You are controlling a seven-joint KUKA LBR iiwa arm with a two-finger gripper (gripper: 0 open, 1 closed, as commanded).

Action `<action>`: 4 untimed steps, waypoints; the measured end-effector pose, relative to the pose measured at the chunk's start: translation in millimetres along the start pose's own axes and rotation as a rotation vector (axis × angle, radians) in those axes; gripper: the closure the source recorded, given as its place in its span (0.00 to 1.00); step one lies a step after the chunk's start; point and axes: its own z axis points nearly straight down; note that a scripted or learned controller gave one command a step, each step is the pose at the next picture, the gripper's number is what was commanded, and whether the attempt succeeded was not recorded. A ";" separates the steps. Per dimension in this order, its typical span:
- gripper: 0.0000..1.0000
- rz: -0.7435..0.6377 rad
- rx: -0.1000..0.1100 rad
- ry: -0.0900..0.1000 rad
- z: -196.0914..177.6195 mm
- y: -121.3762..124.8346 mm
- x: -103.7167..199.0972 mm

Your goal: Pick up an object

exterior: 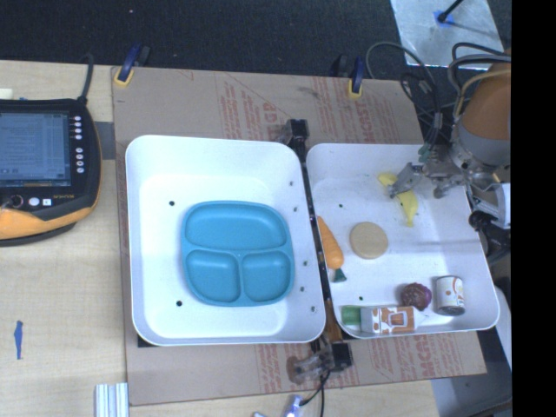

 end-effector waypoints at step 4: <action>0.00 0.001 0.001 -0.001 -23.6 -21.1 -0.1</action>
